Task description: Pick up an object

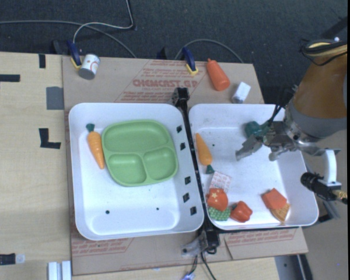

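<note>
Lower right bin (291, 217): tomato (217, 199), red pepper (241, 212) and orange wedge (276, 203) sit along the bottom edge, well apart. Mid-frame, a carrot (203, 149) lies by the divider. Above them the gripper (258, 146) hangs over bare bin floor, fingers spread, nothing between them. Best bet: centre over one isolated piece before descending. Upper frame, a carrot on the worktop (217, 74).

Dark carpet floor (221, 16) lies behind the pale wooden bench (23, 174).
</note>
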Robot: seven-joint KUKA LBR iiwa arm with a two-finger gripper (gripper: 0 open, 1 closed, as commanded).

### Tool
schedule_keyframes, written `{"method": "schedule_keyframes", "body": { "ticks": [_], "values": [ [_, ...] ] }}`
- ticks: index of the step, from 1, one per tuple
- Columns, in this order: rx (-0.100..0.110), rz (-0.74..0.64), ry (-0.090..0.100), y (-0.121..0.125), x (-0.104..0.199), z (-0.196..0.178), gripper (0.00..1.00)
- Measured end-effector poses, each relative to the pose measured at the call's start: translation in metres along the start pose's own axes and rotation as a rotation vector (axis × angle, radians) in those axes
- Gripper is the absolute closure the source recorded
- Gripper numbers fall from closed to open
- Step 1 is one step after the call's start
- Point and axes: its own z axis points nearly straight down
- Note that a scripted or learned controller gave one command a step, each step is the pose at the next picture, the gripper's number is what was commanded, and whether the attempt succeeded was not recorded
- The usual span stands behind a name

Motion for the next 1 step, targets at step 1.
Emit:
{"method": "schedule_keyframes", "body": {
  "ticks": [1],
  "values": [
    [0.002,0.002,-0.001,0.0691,-0.0699,0.0552,0.0]
  ]
}}
